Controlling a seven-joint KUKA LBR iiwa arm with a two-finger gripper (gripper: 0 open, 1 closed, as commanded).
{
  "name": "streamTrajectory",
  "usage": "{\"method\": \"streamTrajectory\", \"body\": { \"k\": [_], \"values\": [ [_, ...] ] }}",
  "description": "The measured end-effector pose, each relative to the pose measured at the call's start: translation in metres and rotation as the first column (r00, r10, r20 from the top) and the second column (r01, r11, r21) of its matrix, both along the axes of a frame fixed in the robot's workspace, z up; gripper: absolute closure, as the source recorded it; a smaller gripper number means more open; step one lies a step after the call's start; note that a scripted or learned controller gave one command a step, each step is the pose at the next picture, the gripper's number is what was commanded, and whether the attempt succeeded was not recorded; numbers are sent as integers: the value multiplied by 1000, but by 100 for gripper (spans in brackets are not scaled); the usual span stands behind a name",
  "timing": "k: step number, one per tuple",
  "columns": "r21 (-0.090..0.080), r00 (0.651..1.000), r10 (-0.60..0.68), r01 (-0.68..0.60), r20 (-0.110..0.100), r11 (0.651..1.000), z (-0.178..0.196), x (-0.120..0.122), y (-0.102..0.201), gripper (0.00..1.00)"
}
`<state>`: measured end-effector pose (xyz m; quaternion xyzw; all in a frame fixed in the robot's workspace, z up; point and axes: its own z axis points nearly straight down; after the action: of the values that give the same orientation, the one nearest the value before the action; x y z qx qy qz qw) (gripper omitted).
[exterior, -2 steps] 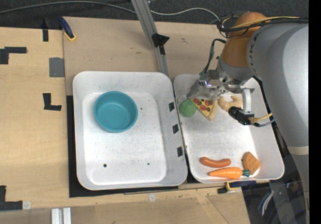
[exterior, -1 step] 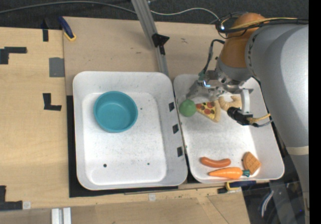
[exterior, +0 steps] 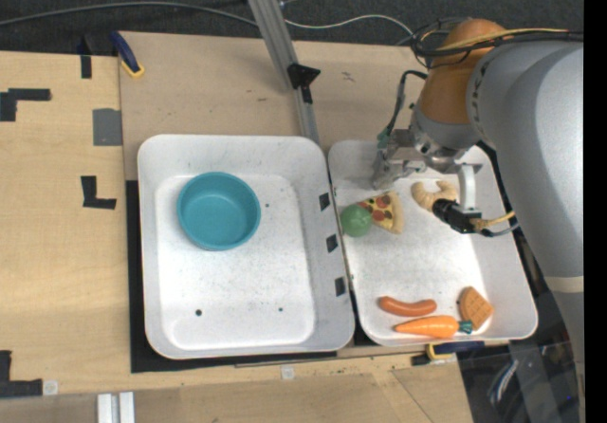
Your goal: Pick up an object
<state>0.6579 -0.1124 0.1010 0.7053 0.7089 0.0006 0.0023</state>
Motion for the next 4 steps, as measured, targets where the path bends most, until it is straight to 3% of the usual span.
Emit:
{"method": "streamTrajectory", "body": {
  "k": [3,4],
  "values": [
    [2,1000,-3,3,1,1000,149,10,-4,100],
    [3,1000,0,0,-6,1000,135,-1,44,100]
  ]
}}
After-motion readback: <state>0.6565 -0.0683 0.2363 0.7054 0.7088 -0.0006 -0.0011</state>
